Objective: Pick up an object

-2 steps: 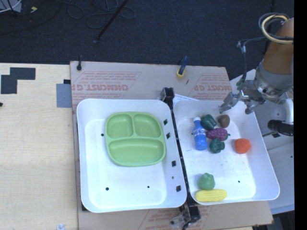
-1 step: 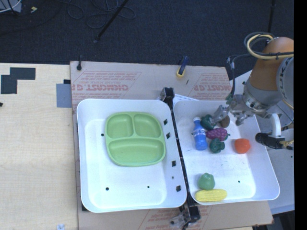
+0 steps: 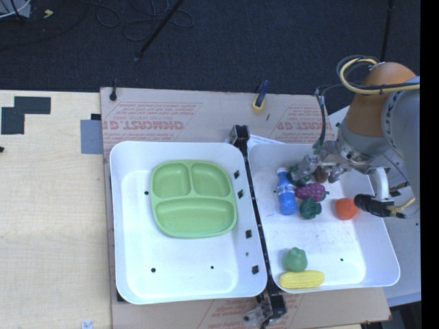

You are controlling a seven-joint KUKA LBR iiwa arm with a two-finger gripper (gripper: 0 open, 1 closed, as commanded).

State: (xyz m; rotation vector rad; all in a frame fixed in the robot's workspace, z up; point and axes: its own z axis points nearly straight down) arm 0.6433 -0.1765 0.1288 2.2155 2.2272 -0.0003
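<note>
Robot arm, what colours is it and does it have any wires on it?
The arm is mostly grey with a rounded orange band above the wrist. A yellow-and-black cable loops on top of the orange part. The gripper is a small dark metal piece with thin wires running down to it. A black fitting with a yellowish cable hangs below.

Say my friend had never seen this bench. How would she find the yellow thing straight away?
Start at the right-hand white bin, the one without the green divided plate. Follow its near edge, the one lowest in the picture, to the corn cob lying on its side just below a round green toy. It is the only yellow, long thing in that bin; its neighbours are green, blue, purple or orange.
</note>
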